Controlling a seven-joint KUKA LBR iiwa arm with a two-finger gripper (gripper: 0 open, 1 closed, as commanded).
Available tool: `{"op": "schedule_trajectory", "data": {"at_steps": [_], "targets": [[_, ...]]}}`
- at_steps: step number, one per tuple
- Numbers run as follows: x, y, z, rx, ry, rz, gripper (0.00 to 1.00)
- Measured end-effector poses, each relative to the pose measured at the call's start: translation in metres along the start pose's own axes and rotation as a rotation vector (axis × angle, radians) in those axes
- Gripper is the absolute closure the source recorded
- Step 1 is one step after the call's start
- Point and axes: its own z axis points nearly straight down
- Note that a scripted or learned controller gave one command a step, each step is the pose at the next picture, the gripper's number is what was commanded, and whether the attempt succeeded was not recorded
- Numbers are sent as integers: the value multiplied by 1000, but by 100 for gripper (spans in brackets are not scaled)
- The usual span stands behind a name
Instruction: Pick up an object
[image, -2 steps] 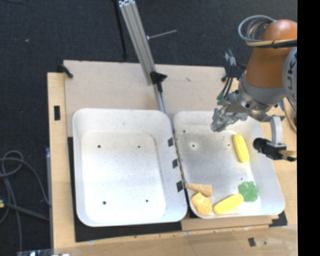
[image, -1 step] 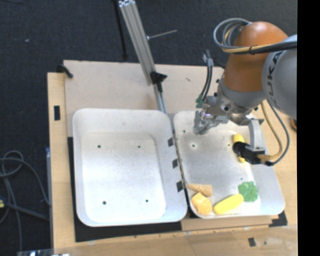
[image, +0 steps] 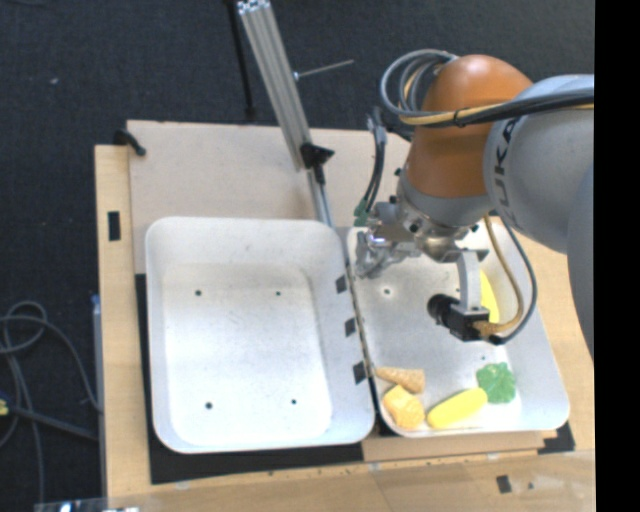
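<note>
Two white bins are sitting side by side on the bench: the left bin (image: 250, 330) and the right bin (image: 540, 385).

The right bin is holding five visible things. Four are lying along its near edge: one tan cone-shaped piece (image: 400, 378), one yellow block (image: 403, 407) just beside it, one yellow oblong piece (image: 456, 407), and one green leafy piece (image: 496, 381). A fifth, a yellow strip (image: 488, 296), is showing further back, partly hidden by the arm.

The arm is hanging over the right bin's far end. The gripper (image: 372, 248) is hovering near the divide between the bins; whether it is spread or pressed together, I cannot tell.
</note>
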Motion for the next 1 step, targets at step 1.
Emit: {"op": "schedule_trajectory", "data": {"at_steps": [1], "targets": [[40,-21,14,1,0,0,100]]}}
